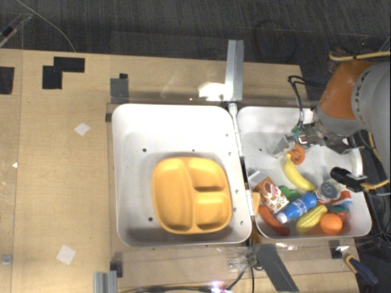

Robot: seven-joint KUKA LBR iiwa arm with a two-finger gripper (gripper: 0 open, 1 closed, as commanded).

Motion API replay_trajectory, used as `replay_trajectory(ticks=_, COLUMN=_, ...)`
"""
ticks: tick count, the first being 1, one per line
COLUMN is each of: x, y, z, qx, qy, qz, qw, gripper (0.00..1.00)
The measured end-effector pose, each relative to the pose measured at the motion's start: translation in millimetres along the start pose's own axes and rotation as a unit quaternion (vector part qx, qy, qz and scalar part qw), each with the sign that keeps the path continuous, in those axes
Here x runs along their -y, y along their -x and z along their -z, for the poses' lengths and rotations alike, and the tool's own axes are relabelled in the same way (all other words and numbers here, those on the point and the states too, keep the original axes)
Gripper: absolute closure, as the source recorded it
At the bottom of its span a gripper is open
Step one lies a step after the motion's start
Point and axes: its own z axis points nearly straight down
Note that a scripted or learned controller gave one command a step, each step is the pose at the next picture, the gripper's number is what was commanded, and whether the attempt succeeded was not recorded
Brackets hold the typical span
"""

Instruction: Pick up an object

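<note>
1. Hand (297, 140) sits low in the right bin (269, 124), upper middle, arm coming in from the right edge. Can't tell how the hand is set, wide or narrow: small, dark and blurred against the wrist.
2. Candidate object: a small orange-red piece (297, 154) just under the hand, touching or nearly touching it. Can't tell if it's actually gripped. Banana (297, 174) lies right below it.
3. Other pickables are piled in the near half of the right bin: carton (271, 194), blue bottle (297, 206), orange ball (331, 223), yellow pepper-like item (311, 217), and a red item (272, 218) under the carton.
4. Left bin (131, 127) holds a yellow divided tray (190, 194), well apart from the hand.
5. Risks, my judgement: the small piece is rounded and may slip or get pushed aside on closing; the banana is so close it could be clipped or dragged along; the tight pile means a neighbour may be nudged.
6. Hard to read: the hand's tips, the contact point, what the orange-red piece is, and the dark items near the bin's right wall. The arm is cut off at the right edge.
</note>
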Motion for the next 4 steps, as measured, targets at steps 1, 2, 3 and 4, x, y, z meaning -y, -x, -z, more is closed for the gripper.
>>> replay_trajectory(ticks=1, x=50, y=-7, z=2, qx=0.001, qy=0.0, qz=-0.043, qw=0.9991, gripper=0.0)
replay_trajectory(ticks=2, x=47, y=-6, z=15, qx=0.004, qy=0.005, qz=-0.04, qw=0.9992, gripper=1.0)
replay_trajectory(ticks=3, x=19, y=-98, z=140, qx=-0.001, qy=0.003, qz=-0.064, qw=0.9979, gripper=1.0)
replay_trajectory(ticks=4, x=18, y=-151, z=152, qx=-0.001, qy=-0.003, qz=-0.191, qw=0.9815, gripper=1.0)
